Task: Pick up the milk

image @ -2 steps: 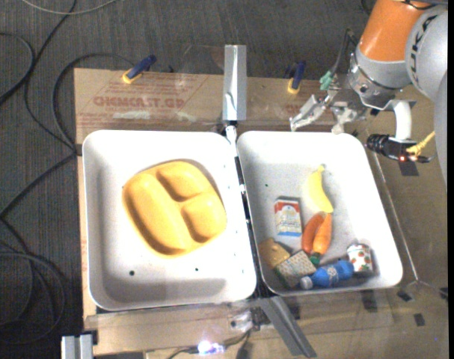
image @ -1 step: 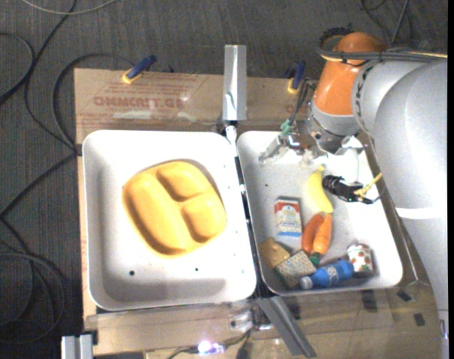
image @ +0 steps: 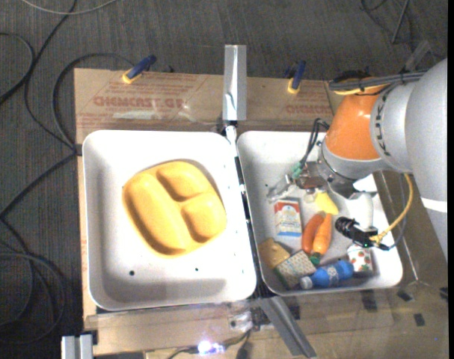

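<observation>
We should drop the gripper (image: 305, 179) straight over the milk carton (image: 288, 218); we cannot tell its grip here, maybe too blurry.

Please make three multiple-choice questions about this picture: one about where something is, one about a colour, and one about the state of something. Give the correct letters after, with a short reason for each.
1. In which bin does the milk carton lie?
A. the left bin
B. the right bin
C. outside both bins

2. What colour is the divided tray in the left bin?
A. yellow
B. green
C. black

3. How is the divided tray placed?
A. standing on its edge against the bin wall
B. hanging from the tool
C. lying flat on the bin floor, hollows facing up

Answers:
1 B: the small carton with red and blue print lies in the right bin, beside the carrot and below the tool.
2 A: the tray is plainly yellow against the white bin.
3 C: its three hollows face the camera, and it rests in the middle of the bin floor.
</observation>
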Motion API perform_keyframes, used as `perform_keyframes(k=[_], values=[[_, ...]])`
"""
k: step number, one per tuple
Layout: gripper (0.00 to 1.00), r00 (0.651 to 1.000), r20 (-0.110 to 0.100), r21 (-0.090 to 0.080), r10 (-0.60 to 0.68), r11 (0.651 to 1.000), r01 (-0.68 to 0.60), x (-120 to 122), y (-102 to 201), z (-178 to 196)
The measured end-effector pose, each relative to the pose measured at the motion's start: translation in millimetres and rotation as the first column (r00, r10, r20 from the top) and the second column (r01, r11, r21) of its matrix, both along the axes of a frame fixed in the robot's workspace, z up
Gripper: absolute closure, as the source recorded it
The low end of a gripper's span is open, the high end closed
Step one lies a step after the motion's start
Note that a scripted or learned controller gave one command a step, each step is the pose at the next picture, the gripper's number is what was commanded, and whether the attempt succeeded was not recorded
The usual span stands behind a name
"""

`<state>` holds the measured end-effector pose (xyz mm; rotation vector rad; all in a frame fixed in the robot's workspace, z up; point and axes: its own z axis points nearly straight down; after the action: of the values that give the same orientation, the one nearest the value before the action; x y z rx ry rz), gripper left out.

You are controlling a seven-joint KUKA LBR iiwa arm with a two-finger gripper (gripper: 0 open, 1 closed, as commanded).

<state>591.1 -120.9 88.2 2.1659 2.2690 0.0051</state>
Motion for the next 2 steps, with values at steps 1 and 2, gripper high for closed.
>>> perform_keyframes(k=[1,2], values=[[0.0,0.978,-0.008,0.003,0.207,0.978,-0.207,-59,7,13],[0.0,0.994,0.011,-0.002,0.111,0.994,-0.111,-80,8,1]])
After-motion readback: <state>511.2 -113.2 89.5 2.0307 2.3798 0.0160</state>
